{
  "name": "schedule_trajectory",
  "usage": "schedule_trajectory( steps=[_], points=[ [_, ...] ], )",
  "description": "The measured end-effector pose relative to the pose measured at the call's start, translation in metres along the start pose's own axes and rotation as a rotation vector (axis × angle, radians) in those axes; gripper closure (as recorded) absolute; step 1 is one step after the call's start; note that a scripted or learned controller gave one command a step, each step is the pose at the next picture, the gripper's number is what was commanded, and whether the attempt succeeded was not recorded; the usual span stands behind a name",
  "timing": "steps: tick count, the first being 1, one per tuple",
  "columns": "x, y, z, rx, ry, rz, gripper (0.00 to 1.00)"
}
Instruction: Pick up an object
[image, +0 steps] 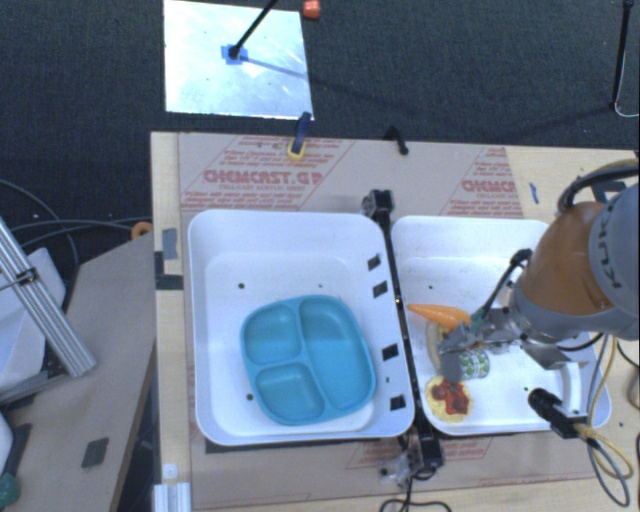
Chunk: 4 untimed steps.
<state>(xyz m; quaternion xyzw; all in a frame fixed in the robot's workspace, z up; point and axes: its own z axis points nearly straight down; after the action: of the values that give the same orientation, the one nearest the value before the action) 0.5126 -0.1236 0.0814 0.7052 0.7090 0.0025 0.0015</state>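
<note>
Two white bins are sitting side by side on the surface. In the right bin (560, 235), the arm's fingers (452, 362) are hanging over a small plate (447, 398) of red food; whether they are open is unclear. A carrot (438, 314) is lying at their 12 o'clock, a green can (475, 364) touching at 3 o'clock. A blue tray (306, 357) is resting in the left bin (220, 300).

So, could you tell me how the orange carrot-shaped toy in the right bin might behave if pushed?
The orange carrot-shaped toy looks tapered and rounded, so it would probably roll or pivot rather than slide straight. It appears small and plastic, likely light. It lies close to the gripper.
</note>
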Motion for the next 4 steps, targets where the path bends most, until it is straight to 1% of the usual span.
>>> schedule_trajectory(
  steps=[1, 2, 3, 4],
  points=[
    [0.03, 0.036, -0.005, -0.002, -0.003, -0.002, 0.0],
    [0.034, 0.057, -0.195, -0.016, -0.005, -0.001, 0.0],
    [0.004, 0.022, -0.069, 0.016, -0.001, 0.008, 0.0],
    [0.031, 0.035, -0.001, 0.002, -0.002, 0.002, 0.0]
  ],
)
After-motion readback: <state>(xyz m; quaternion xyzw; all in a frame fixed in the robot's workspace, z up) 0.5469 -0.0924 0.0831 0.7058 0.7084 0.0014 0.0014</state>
